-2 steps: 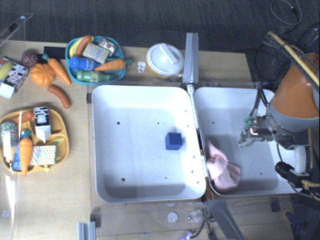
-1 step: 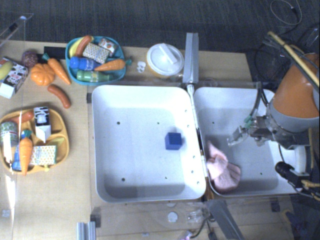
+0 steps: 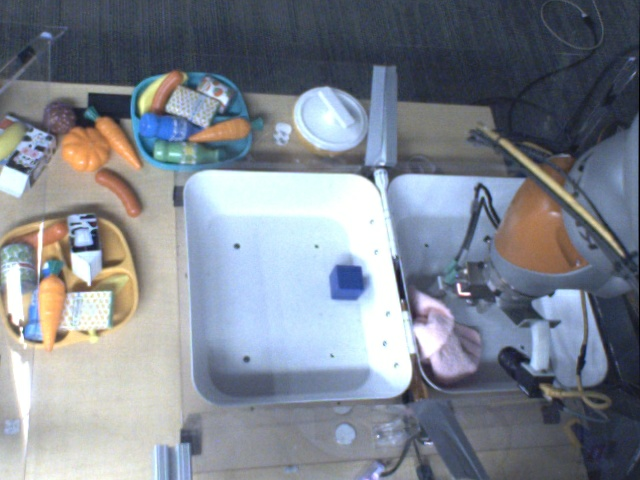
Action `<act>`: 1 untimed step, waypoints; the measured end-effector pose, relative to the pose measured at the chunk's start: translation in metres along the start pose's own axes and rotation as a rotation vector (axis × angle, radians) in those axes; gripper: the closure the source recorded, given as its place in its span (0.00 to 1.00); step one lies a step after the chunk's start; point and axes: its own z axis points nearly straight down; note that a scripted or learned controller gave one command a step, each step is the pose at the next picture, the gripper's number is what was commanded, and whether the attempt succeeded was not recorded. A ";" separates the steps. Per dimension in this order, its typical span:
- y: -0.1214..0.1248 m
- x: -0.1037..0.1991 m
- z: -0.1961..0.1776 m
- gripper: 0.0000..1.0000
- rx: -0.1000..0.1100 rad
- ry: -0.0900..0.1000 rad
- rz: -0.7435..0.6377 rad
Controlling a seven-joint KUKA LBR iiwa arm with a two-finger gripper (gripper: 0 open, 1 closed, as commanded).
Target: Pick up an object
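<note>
The arm (image 3: 560,238), grey with an orange band, reaches into the right bin (image 3: 440,203) and covers much of it. The left bin (image 3: 250,208) holds one blue cube (image 3: 347,281), well apart from the gripper (image 3: 480,293). A pink cloth (image 3: 445,333) lies crumpled in the right bin, against its left wall and just beside the gripper.

Risks, as judged: the cloth is soft and may slip or drag rather than lift; its place against the wall leaves little room, so a strike on the rim is possible. Whether the fingers are released or clenched cannot be told; the wrist hides them.
</note>
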 end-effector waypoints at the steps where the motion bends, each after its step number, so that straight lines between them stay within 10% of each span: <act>1: 0.004 -0.016 -0.057 0.00 0.016 0.000 0.007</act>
